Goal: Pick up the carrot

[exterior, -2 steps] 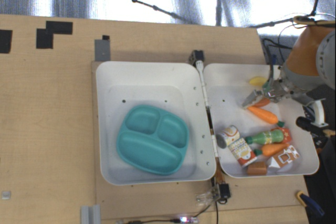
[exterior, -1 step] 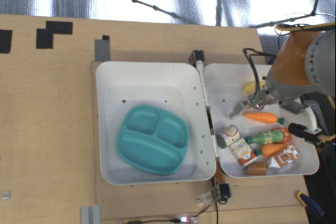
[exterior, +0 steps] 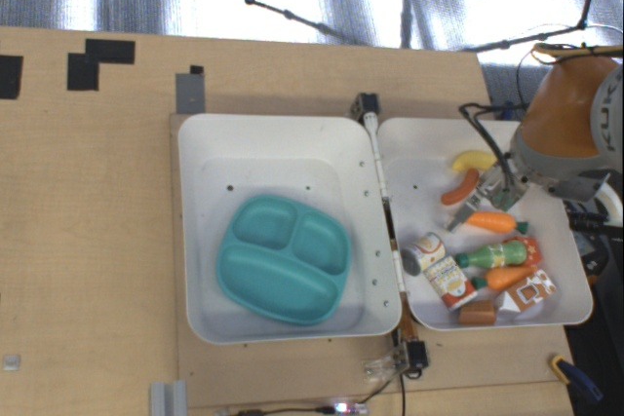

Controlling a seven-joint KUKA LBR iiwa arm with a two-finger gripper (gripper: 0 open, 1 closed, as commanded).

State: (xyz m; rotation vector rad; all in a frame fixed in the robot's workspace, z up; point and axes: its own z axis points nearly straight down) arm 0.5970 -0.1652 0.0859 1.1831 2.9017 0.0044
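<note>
From my remote seat I see a light tan wooden surface (exterior: 88, 239) carrying two shallow white plastic bins side by side, with grey ribbed flooring beyond its far edge. The left white bin (exterior: 195, 209) holds a teal plastic plate with three compartments (exterior: 284, 258), lying flat near its middle. The right white bin (exterior: 575, 302) holds the toys: a yellow plastic banana (exterior: 474, 160) at the back, a reddish toy sausage (exterior: 460, 189) just in front of it, a small juice carton with orange print (exterior: 444, 272), a green toy bottle (exterior: 495, 256), and a second orange carrot-like piece (exterior: 507, 279) beside a white and orange card (exterior: 531, 290). The task's orange plastic carrot with a green top (exterior: 493, 222) lies on its side near the middle of that bin, green end pointing right. The grey arm with its orange band (exterior: 570, 107) reaches in from the right, and my claw (exterior: 480, 203) sits low just above the carrot's left end, near the sausage. I cannot tell how far apart it stands.
</note>
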